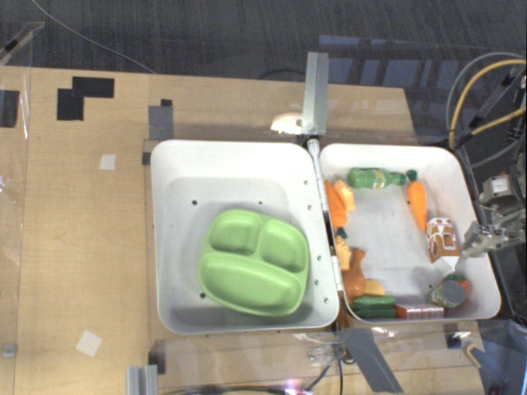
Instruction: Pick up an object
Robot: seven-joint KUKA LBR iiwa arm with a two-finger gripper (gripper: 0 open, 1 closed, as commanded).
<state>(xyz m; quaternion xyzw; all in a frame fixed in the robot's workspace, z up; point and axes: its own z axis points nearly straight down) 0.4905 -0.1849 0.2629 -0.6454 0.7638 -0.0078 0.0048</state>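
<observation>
The right bin point(461, 164) holds several small objects. A green bottle point(376, 178) lies along its far wall, and an orange carrot point(418, 204) lies just right of it. Orange and yellow toy foods point(338, 204) line the left wall, with a brown pear-shaped piece point(355, 280) below them. A small brown and white carton point(442, 237) lies near the right wall. A round can point(451, 290), a red bar point(424, 310) and a dark green cucumber point(375, 307) sit along the near wall. In the left bin point(177, 171) a green divided plate point(254, 262) lies flat.
A metal post point(315, 97) stands behind the seam between the bins. Yellow and black cables point(486, 97) and a metal fixture point(494, 239) crowd the right bin's outer rim. The wooden bench point(74, 245) stretches to the left, with black marks point(82, 95) at the back.
</observation>
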